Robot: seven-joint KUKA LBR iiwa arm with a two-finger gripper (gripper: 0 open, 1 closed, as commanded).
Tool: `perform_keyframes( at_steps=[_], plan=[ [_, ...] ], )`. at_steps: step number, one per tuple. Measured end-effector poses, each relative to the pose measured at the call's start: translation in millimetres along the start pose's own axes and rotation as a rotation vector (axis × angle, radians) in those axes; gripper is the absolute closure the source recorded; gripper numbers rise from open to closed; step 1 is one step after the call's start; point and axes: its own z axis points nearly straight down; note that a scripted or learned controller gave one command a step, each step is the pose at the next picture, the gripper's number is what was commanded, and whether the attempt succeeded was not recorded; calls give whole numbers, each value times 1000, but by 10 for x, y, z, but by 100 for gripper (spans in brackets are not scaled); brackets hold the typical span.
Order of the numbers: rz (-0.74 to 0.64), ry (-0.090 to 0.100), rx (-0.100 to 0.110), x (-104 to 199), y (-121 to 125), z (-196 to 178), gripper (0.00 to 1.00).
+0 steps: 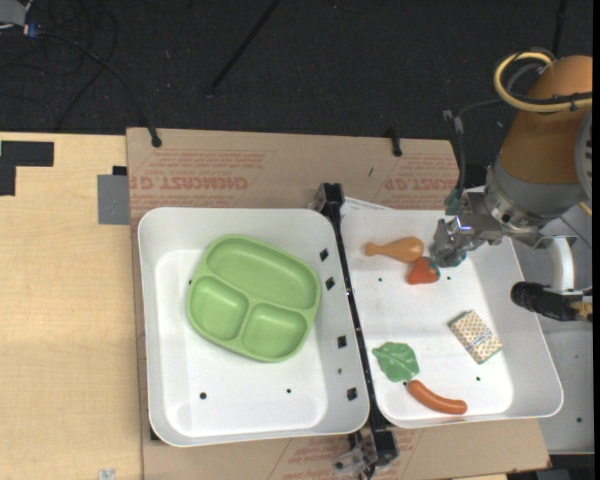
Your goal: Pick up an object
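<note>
My gripper (446, 252) hangs over the back part of the right bin (536, 340), just above and to the right of a small red toy (423, 274). An orange drumstick toy (397, 249) lies directly left of the gripper. Whether the gripper touches the red toy cannot be told from this angle. Further forward in the same bin lie a patterned tan block (475, 335), a green leaf piece (395, 359) and an orange-red sausage (437, 399).
The left bin (150, 278) holds a green divided plate (253, 297). A black divider bar (346, 308) runs between the two bins. The arm's orange and grey body (545, 143) stands over the right bin's back right corner. A black fitting (540, 298) sticks in at the right rim.
</note>
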Motion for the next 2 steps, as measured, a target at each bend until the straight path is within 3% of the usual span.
perform_keyframes(
  at_steps=[2],
  plan=[
    [0, 0, 0, 1049, -175, 58, 100]
  ],
)
